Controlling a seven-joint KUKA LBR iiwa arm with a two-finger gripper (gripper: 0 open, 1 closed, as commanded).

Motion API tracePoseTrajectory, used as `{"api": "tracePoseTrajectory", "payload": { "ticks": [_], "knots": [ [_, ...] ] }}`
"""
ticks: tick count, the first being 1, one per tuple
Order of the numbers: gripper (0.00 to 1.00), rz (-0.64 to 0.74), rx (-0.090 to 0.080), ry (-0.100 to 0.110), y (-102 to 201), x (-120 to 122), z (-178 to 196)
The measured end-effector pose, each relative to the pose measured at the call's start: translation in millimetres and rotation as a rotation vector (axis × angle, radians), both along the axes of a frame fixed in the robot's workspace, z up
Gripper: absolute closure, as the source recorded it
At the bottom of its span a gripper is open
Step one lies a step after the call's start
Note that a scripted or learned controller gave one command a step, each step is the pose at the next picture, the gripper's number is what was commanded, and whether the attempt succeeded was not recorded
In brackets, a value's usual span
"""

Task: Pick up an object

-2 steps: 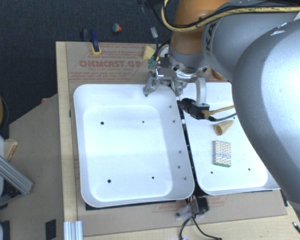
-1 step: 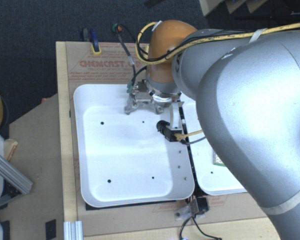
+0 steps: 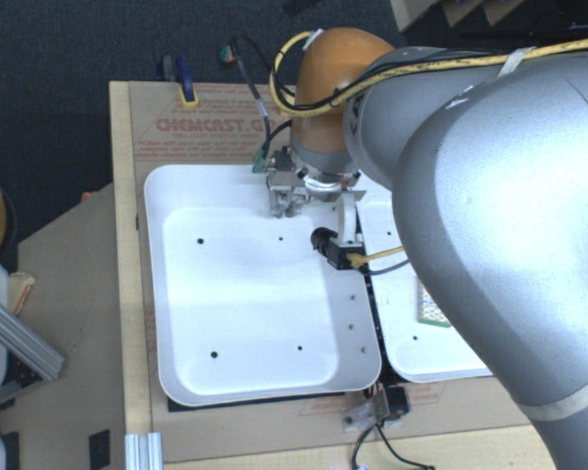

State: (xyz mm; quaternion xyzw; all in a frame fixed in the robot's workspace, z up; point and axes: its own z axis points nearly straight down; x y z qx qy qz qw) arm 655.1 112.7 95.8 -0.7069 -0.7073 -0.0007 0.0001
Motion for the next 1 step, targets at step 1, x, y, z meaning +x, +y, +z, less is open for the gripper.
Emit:
{"api": "tracePoseTrajectory", "payload": {
  "ticks": [1],
  "knots": [
    [1.0, 0.008, 0.005, -0.012, 79.2, 13.0, 96.6]
  ]
}}
